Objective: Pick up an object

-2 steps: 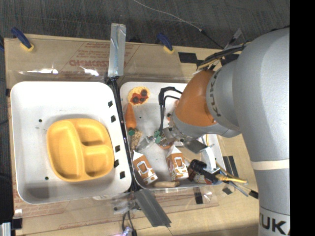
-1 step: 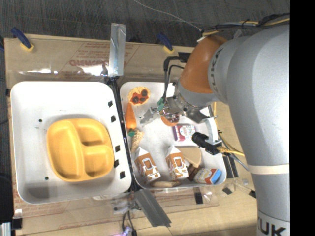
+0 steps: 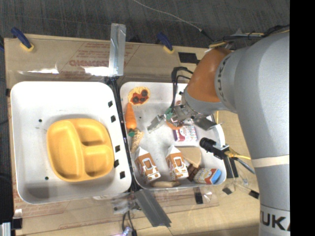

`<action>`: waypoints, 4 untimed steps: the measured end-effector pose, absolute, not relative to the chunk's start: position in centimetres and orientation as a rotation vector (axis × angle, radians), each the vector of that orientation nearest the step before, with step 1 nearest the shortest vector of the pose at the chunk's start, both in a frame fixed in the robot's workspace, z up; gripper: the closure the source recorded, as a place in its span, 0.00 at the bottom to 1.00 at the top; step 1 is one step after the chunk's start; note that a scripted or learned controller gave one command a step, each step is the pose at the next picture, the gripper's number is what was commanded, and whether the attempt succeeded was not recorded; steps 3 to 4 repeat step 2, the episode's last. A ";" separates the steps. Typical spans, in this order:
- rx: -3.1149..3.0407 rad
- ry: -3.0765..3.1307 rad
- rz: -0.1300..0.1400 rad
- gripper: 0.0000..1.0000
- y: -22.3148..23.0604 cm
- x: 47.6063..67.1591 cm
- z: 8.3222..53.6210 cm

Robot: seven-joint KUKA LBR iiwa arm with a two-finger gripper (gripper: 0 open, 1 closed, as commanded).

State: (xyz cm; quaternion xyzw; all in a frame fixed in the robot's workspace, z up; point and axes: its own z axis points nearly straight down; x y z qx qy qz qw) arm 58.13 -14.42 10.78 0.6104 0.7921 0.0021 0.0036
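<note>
My cardboard-covered surface (image 3: 64, 58) stands on dark carpet (image 3: 74, 9). My claw (image 3: 165, 119) hangs in the right bin (image 3: 157, 88), its grip unreadable, a pink-labelled packet (image 3: 186, 133) just beside it.

The left shallow white bin (image 3: 29, 102) holds a yellow compartmented plastic tray (image 3: 78, 148) at its middle, with bare floor all round it, widest along the top and left; the right white bin (image 3: 127, 90) is crowded: an orange carrot-shaped toy (image 3: 130, 117) lies along its left wall, a round pizza-like piece (image 3: 139, 96) sits in the top-left corner, and two small brown-and-white cartons (image 3: 147, 165) (image 3: 177, 164) and a red-and-blue packet (image 3: 208, 175) fill the lower strip; a patch of white floor shows between the carrot and the cartons; the grey arm with orange band (image 3: 209, 77) overhangs the bin's upper right, blocking entry there.
</note>
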 end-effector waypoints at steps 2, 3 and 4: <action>2.120 2.282 0.021 0.00 -17.2 48.6 10.2; 2.120 2.282 0.021 0.00 -17.2 48.6 10.2; 2.120 2.282 0.021 0.00 -17.2 48.6 10.2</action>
